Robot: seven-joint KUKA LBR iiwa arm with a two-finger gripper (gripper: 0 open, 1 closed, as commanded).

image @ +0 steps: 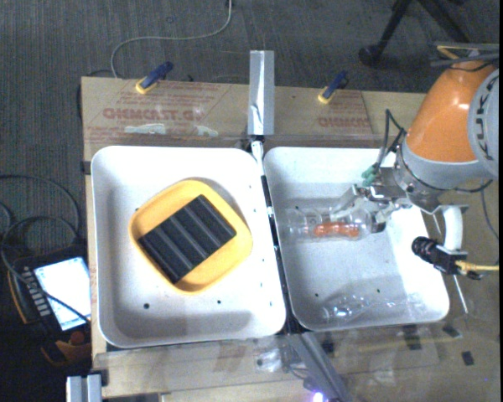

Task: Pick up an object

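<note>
From my camera view, I look down on two white bins sitting side by side on the tabletop (151,111). The left bin (117,291) has a yellow pad with a black ribbed top (191,234) lying near its middle. The right bin (318,174) has a clear plastic bottle with an orange part inside (331,226) lying on its side, and a crinkly bit of clear plastic (348,306) near the front wall.

My arm (453,124) reaches in from the right. Its gripper (377,198) is down low in the right bin, just beside the right end of the bottle, maybe touching it. I cannot tell how the tips are set, because the metal parts are small and blurry and mixed up with the see-through bottle. I do not see the bottle held.

Here is what I think could go wrong. The bottle is round and slippery and it lies flat, so it could roll away or squirt out when squeezed. The gripper is at the very end of the bottle, not the middle, so a grab there could catch just the tip and the bottle could tilt and drop. The bottle is clear, so it is hard to aim at. The gripper could also bump the bin floor.
</note>
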